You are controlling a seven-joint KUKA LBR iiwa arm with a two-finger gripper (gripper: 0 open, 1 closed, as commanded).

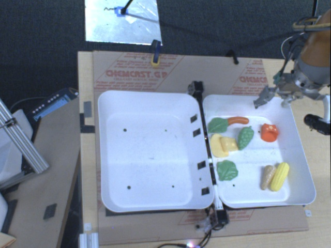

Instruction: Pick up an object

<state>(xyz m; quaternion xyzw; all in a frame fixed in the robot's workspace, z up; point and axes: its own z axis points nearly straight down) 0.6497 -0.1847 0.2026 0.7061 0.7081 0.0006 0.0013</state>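
Toys lay clustered in the right shallow white plastic bin (302, 154): a red-orange sausage (237, 121), two green leafy pieces (217, 124) (245, 137), a red tomato (269, 132), a yellow cheese wedge (222, 145), a green broccoli floret (226, 170), a tan potato (267, 176) touching a yellow corn cob (280, 176). The gripper (272, 99) hung at the bin's upper right rim, fingers spread, pinching nothing.

One fixed camera above the bench (129, 66), slanting down over both bins (150, 149).

Left bin (150, 149) open; toys (243, 138) seemingly crowd right bin (297, 154).
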